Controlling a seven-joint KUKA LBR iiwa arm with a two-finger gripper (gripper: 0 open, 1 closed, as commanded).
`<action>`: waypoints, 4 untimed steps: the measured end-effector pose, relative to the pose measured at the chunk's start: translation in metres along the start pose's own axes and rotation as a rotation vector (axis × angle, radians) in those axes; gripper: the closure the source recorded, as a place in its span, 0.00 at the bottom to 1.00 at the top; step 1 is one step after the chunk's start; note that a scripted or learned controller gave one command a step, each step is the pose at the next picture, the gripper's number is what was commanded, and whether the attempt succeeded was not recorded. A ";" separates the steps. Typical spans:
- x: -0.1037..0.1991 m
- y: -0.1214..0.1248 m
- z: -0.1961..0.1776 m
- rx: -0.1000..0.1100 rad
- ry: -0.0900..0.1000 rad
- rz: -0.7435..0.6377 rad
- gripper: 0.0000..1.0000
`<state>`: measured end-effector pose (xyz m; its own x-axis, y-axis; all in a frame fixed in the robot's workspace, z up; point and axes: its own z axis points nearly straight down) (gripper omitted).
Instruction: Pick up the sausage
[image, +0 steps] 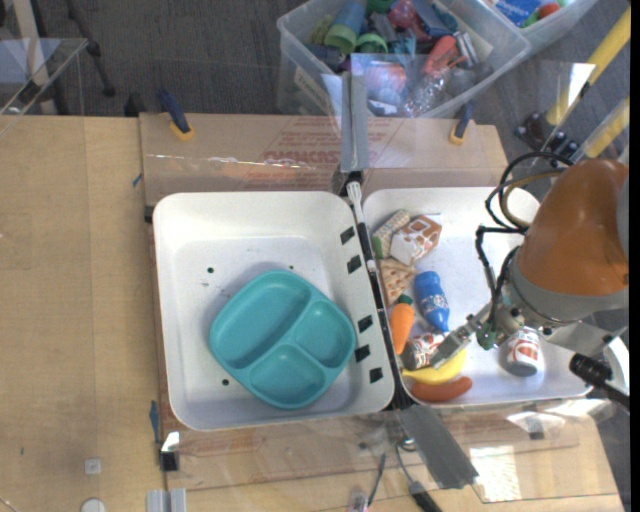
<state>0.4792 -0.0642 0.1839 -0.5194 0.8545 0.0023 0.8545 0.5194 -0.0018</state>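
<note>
Bright, even light fills the frame, the white bins (180, 300) glare a little, and everything looks slightly blurry.

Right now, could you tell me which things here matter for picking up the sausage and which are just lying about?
Job: sausage; claw just above it.

Lying about: banana; carrot; blue bottle; can; teal plate.

1. Teal divided plate (282, 338), in the left bin (190, 300), well left of the gripper.
2. Blue bottle (431, 298), just up-left of the gripper.
3. Carrot (401, 325), left of it.
4. Banana (438, 374), just below-left.
5. Small can (521, 352), right of it.
6. Carton (414, 236), well above.
7. Clear tub of toys (400, 40), beyond the bins.
</note>
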 end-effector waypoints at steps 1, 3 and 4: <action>-0.035 -0.014 0.085 -0.018 0.000 0.188 0.00; -0.027 -0.012 0.095 -0.013 -0.003 0.680 0.00; -0.057 0.037 0.094 -0.012 -0.009 0.561 0.00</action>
<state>0.5400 -0.0933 0.0894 0.0146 0.9999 -0.0042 0.9998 -0.0146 0.0111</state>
